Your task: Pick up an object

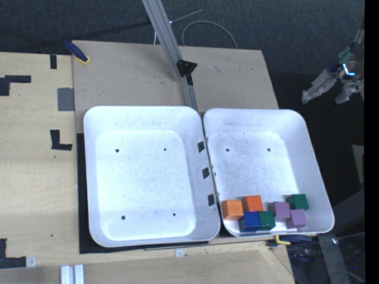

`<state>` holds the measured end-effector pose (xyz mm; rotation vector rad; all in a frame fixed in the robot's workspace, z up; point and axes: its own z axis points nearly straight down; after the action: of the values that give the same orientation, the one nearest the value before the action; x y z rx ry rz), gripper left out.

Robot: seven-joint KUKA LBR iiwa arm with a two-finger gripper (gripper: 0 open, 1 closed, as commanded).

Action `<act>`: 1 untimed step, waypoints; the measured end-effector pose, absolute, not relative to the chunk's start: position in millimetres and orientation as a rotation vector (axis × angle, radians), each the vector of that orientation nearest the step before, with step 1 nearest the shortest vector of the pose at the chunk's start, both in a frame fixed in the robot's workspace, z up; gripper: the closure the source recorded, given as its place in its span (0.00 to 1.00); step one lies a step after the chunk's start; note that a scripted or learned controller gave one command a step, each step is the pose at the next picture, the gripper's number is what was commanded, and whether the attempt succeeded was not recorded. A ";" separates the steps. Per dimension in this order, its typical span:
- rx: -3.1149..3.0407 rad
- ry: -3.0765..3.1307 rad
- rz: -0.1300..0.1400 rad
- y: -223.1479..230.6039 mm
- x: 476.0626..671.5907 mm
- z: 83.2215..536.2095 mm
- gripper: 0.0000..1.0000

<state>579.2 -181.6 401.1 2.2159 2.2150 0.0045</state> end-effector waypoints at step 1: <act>2.214 2.233 -0.002 3.7 605.5 339.7 0.00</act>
<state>605.5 3.7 339.7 2.2139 2.2332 -0.0020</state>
